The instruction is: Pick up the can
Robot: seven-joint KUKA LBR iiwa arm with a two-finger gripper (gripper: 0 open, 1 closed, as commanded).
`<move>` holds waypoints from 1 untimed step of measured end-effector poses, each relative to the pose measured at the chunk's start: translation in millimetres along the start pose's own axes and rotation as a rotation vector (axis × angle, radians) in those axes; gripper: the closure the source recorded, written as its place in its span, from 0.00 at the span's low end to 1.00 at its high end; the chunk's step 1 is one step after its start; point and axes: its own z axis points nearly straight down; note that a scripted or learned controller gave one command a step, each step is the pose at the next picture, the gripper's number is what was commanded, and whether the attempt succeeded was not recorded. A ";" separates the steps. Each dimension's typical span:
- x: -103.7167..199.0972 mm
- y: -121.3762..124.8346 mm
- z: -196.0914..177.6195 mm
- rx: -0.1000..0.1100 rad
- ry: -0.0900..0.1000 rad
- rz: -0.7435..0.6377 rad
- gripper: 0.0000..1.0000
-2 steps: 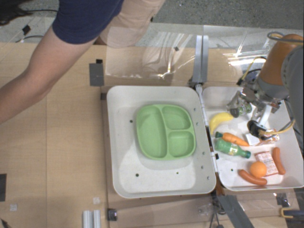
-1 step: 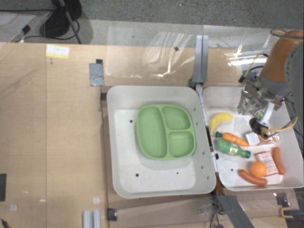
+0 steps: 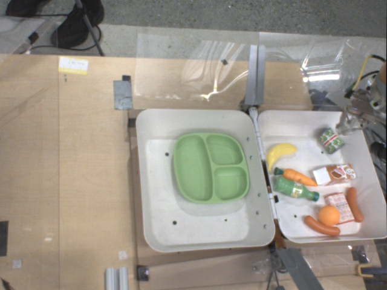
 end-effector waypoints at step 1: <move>0.2 0.0 0.1 0.000 0.000 0.000 0.00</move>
